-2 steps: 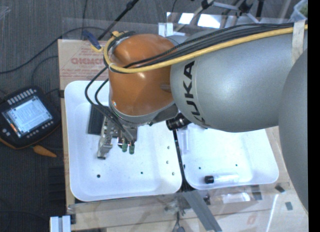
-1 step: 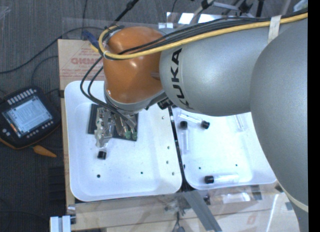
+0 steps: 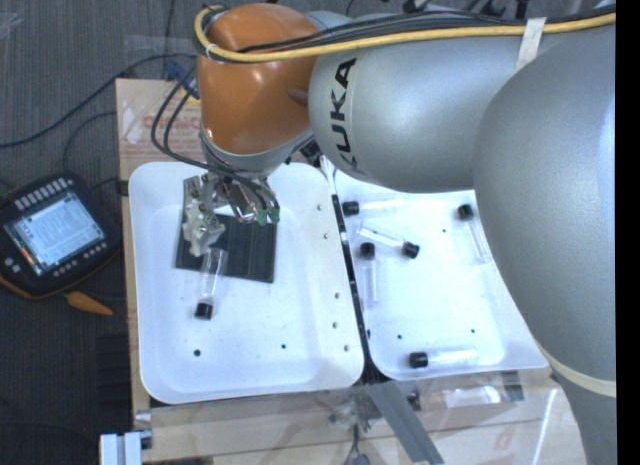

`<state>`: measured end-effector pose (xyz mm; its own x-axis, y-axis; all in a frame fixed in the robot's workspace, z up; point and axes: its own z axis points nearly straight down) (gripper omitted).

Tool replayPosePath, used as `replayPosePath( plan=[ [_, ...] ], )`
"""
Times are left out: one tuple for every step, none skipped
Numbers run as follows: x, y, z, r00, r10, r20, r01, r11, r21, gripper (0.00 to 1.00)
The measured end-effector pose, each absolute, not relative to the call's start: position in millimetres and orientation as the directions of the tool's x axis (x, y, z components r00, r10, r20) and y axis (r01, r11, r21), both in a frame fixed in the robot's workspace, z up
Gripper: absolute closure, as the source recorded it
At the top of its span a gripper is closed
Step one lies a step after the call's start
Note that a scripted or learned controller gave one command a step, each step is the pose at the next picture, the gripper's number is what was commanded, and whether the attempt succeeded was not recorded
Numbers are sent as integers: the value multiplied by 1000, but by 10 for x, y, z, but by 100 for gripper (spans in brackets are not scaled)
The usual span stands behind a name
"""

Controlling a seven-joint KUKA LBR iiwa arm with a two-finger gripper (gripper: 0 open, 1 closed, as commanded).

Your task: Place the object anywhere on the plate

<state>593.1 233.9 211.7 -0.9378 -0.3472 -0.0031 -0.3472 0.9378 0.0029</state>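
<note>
A dark square plate (image 3: 248, 249) lies in the upper middle of the left bin (image 3: 290, 343). My gripper (image 3: 205, 231) hangs over the plate's left part, under the orange wrist band. A clear tube with a black cap (image 3: 208, 283) stretches from just below the gripper down past the plate's lower left edge, with its cap on the white bin floor. The tube's upper end meets the gripper tip, and the wrist hides how they touch.
The right bin (image 3: 500, 338) holds several clear tubes with black caps, among them one (image 3: 387, 242) near its middle and one (image 3: 440, 358) near its front edge. A ridge (image 3: 345, 283) separates the bins. A teach pendant (image 3: 50, 233) lies off the bench at left.
</note>
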Motion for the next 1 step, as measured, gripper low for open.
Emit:
replayPosePath(
  plan=[
    [5253, 2333, 1965, -826, -563, -1, -563, 826, 2, 100]
  ],
)
